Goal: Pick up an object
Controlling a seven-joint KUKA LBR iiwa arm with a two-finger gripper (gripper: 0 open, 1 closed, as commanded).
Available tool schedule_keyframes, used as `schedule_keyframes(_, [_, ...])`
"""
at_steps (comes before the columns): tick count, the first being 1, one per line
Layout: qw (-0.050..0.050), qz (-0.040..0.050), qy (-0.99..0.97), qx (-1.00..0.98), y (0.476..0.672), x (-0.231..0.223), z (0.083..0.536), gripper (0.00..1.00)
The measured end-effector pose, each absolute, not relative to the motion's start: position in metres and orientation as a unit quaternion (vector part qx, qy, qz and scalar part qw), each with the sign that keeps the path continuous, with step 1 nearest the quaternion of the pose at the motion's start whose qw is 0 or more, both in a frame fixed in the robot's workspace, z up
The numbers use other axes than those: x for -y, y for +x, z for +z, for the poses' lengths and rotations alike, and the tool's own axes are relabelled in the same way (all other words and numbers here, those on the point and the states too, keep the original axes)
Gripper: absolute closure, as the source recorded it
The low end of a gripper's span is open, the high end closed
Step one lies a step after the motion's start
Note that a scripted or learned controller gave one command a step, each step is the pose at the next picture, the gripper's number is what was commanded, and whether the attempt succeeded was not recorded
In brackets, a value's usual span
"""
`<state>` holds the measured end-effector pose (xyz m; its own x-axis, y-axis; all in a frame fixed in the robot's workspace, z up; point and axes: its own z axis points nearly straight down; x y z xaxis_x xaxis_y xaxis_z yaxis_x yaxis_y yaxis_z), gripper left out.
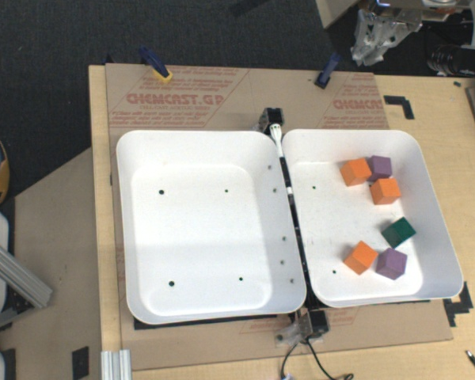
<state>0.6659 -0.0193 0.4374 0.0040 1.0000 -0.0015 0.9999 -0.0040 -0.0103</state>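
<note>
Six blocks [373, 212] sitting in right bin [427, 291]; gripper [374, 44] hovering upper right, claw state unclear. I'm approaching; next needs descent.

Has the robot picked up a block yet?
Not yet. Nothing looks done: the gripper hangs high over the bench's far edge, away from both bins. All six blocks sit in the right bin, like the green block. Left to do: reach down, grab one, lift it.
</note>
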Motion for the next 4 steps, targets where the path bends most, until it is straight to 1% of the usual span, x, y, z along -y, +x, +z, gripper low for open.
schedule_keyframes(1, [-0.006,-0.0047,-0.707,0.708,0.666,0.018,0.543,1.00])
schedule_keyframes(2, [0.006,0.0065,-0.709,0.705,0.665,0.071,0.373,1.00])
schedule_keyframes(3, [-0.008,-0.0075,-0.705,0.709,0.653,0.016,0.534,1.00])
schedule_keyframes(4, [0.002,0.0021,-0.706,0.708,0.665,-0.022,0.465,1.00])
